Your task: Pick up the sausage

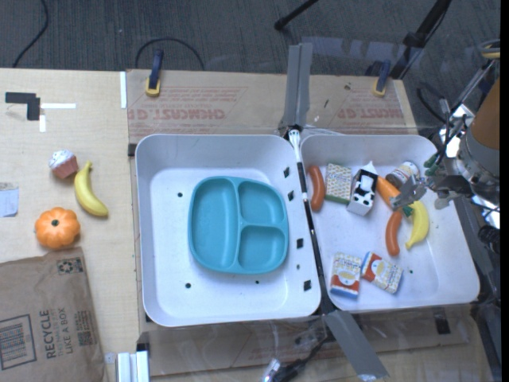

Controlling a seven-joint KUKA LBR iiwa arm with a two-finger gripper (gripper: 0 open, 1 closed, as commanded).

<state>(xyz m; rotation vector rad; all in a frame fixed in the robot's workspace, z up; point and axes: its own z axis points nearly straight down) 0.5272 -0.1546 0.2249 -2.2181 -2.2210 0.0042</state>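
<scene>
Well, the sausage [316,189] is lying along the right bin's [445,289] left wall, looking light, stiff and slick, best pinched mid-length, while the gripper [409,193] is hovering near the far-right corner, its state unclear.

At the lower left of the frame you can read "RECYCLE LIKE A…" on the brown paper bag [44,317]. Upside-down red lettering, seemingly "CHEMCST.GF", crosses the cardboard [215,106] behind the bins.

Arm [487,134] cropped at right edge
</scene>
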